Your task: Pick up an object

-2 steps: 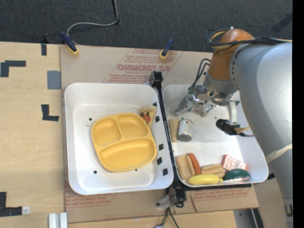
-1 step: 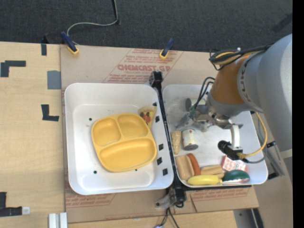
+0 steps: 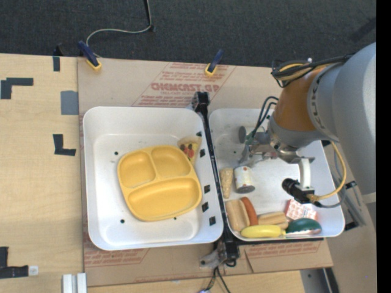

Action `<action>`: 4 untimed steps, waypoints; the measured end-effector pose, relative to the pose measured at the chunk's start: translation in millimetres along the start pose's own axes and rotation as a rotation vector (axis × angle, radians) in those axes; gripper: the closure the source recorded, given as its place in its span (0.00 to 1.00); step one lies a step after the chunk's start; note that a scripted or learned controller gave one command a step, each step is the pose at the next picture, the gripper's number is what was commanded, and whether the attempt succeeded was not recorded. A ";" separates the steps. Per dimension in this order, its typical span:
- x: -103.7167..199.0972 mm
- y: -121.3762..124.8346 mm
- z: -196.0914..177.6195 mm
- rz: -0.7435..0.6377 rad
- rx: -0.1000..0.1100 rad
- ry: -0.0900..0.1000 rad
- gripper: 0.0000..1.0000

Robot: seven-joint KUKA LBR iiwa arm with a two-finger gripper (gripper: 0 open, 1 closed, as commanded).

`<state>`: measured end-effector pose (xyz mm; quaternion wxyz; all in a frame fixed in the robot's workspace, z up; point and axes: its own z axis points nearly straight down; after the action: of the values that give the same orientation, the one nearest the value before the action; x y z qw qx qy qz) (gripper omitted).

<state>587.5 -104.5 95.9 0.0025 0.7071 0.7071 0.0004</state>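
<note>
Cardboard covers the counter, and two white bins sit on it side by side. At centre left of the frame, the left bin holds a yellow divided plate. The right bin, at centre right, carries a small white cup near its middle, with a hot dog, a banana and a green item along its lower edge. The arm's jaws hang just above the cup; whether they are parted or closed cannot be told.
</note>
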 end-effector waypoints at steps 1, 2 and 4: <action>0.0 -0.1 0.2 0.000 0.000 0.000 0.00; 2.9 49.0 10.2 -0.001 0.001 0.003 0.00; 9.3 17.7 10.1 0.000 0.003 0.002 0.00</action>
<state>605.2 -95.2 85.9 0.0008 0.7070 0.7072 -0.0001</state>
